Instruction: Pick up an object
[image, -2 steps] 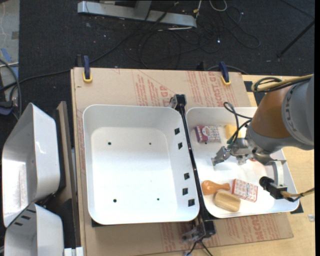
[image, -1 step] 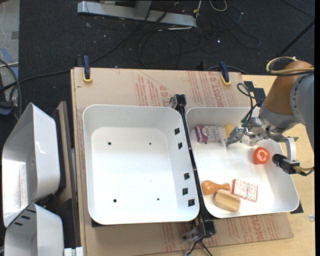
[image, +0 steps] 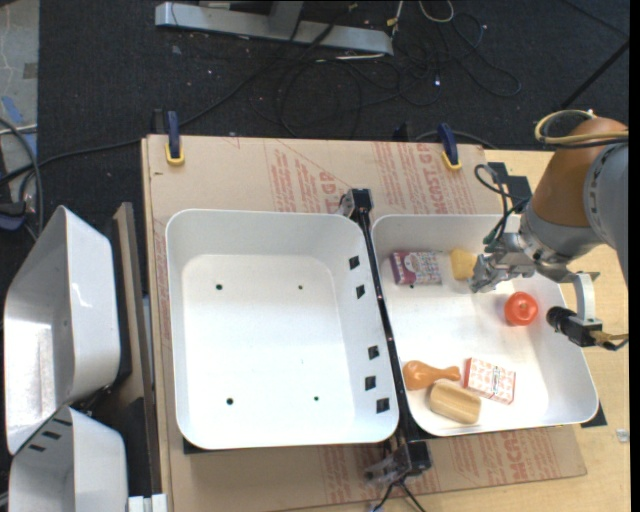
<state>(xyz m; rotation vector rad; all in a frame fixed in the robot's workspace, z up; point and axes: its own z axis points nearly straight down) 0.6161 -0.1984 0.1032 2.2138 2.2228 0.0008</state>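
The right bin (image: 560, 400) holds several small objects. A purple and white packet (image: 416, 267) lies at its back, with a yellow piece (image: 461, 264) beside it. A red-orange round object (image: 520, 308) sits toward the right. Near the front lie an orange chicken-leg shape (image: 428, 375), a tan bread-like block (image: 454, 402) and a red and white carton (image: 490, 380). My gripper (image: 487, 277) hangs low over the back of this bin, just right of the yellow piece and left of the red-orange object. I see nothing held in it.
The left bin (image: 180, 300) is divided from the right one by a black bar with clips (image: 375, 310). Two spare white bins (image: 55, 320) stand off the bench at the left. Yellow clamps (image: 175, 150) hold the board's back edge.
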